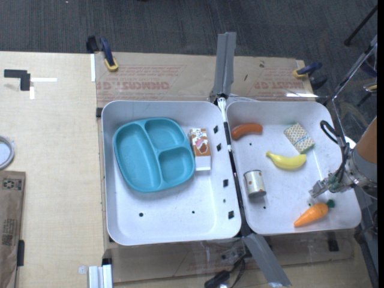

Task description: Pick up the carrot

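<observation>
Camera view puts the carrot [311,215] in the right bin's [262,223] near corner — the gripper [324,187] hovers just above its leafy end; a grasp there could slip.

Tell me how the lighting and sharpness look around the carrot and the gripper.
Camera view: even, soft lighting, with faint shadows under the carrot and banana; the white bin looks bright without harsh glare; the gripper near the right edge is small and slightly blurred.

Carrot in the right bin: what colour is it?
Orange with a green top, seen in the camera view.
</observation>
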### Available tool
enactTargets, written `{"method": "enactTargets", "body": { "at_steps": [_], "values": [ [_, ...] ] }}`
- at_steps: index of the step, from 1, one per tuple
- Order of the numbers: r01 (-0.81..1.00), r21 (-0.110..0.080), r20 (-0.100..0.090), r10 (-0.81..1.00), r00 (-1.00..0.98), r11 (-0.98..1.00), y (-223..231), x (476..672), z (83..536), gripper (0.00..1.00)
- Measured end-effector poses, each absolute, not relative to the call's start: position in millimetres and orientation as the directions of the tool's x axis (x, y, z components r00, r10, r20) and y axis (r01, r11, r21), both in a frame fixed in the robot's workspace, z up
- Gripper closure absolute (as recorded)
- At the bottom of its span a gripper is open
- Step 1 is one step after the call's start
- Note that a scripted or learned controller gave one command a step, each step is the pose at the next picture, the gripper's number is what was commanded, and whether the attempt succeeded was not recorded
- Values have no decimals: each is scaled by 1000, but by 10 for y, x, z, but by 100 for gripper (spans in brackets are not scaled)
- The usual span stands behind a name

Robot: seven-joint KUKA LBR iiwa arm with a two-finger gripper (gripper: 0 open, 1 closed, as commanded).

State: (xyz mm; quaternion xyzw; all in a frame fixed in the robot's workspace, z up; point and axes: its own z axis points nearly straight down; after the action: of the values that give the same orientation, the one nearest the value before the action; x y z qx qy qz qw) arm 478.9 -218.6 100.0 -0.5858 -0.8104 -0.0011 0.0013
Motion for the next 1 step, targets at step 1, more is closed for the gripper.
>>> {"method": "enactTargets", "body": {
  "at_steps": [1],
  "values": [
    [956, -1, 2, 956, -293, 293, -2194, 4773, 910, 100]
  ]
}}
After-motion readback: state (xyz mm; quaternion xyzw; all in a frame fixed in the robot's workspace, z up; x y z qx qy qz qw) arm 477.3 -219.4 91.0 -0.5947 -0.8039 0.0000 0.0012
